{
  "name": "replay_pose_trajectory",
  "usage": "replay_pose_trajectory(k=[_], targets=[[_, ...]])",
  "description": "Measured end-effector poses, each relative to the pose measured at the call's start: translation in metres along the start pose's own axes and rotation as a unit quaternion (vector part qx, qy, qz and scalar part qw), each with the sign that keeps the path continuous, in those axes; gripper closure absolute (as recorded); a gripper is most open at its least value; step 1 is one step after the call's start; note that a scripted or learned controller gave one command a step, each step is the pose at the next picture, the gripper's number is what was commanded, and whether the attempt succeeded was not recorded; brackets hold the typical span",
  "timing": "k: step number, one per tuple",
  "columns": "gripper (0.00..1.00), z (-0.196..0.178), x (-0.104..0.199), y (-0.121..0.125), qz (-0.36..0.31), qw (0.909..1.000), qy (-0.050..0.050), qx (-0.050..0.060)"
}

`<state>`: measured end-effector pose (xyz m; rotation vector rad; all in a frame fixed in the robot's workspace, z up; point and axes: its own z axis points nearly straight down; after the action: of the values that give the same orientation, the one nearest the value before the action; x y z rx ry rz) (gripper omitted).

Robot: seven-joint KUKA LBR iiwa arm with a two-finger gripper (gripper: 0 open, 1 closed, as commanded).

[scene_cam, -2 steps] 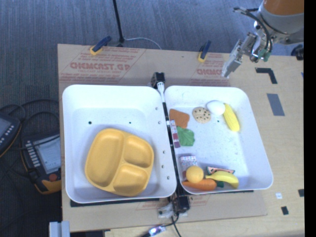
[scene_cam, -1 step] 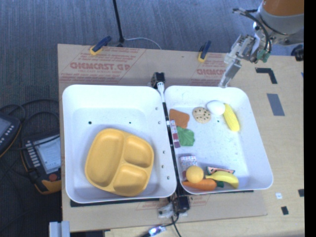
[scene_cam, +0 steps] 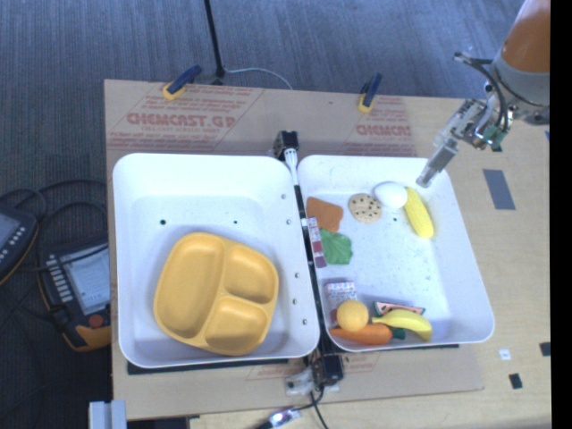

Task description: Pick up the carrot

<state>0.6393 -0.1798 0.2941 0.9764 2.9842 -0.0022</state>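
1. Target: the carrot lies in the right bin, in the near-left corner, hard against the bin's front wall. An orange ball-shaped fruit touches it from behind; a banana lies just to its right.

2. Long axis of the carrot: roughly parallel to the bin's front wall, running left–right in the camera view, with a slight tilt. The stubbier end points toward the banana.

3. The end effector hangs over the far-right part of the same bin, near the back rim, next to the corn cob and the white egg-like item. It holds nothing. Whether its fingers are together or apart cannot be told; they read as one slim grey tip at this angle.

4. Key relation: the carrot lies toward the camera and to the left of the end effector, diagonally across the bin, well apart. Cookie, green leaf piece and a small packet sit along or near that diagonal.

5. Judgement: the approach calls for a long traverse toward the front-left corner, then a descent with the fingers spanning the carrot's short width, i.e. closing front-to-back.

6. Risk, judged: wall on one side and the round fruit on the other leave little finger room; a wrong grab or a push is likely.

7. The left bin holds a yellow divided tray; not relevant.
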Motion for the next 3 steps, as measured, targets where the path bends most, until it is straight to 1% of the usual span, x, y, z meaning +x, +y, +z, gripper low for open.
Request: replay_pose_trajectory(k=[1,2,3], targets=[[0.0,0.059,-0.016,-0.042,0.052,0.9987,0.001,0.0],[0.0,0.04,-0.012,0.019,0.057,0.9984,-0.002,-0.002],[0.0,0.021,-0.016,-0.033,0.172,0.985,-0.003,0.0]])
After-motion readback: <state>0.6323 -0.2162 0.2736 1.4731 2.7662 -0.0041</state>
